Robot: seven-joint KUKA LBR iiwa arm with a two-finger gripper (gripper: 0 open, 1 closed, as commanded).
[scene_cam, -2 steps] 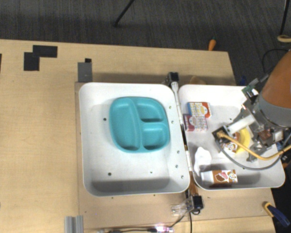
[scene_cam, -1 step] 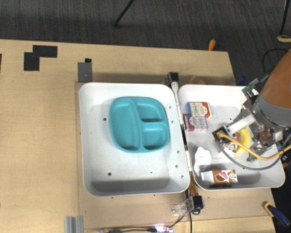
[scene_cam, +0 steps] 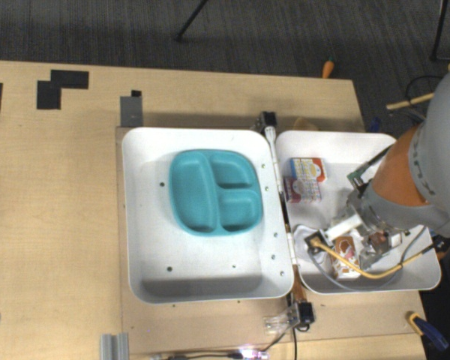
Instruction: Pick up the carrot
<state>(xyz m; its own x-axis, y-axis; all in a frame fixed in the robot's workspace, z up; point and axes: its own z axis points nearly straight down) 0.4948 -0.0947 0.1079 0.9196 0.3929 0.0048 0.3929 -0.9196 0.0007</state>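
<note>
My gripper (scene_cam: 350, 247) is low in the front part of the right bin (scene_cam: 420, 280), with the grey arm and its orange band (scene_cam: 396, 177) reaching in from the right. A small brownish-orange patch (scene_cam: 346, 245) shows right at the gripper. It is too hidden by the wrist and by the yellow cable (scene_cam: 375, 272) to tell if it is the carrot.
A colourful small box (scene_cam: 305, 179) lies in the back of the right bin. The left bin (scene_cam: 146, 276) holds a teal divided plate (scene_cam: 214, 191). The two bins' rims meet at a ridge (scene_cam: 280, 201) just left of the gripper.
</note>
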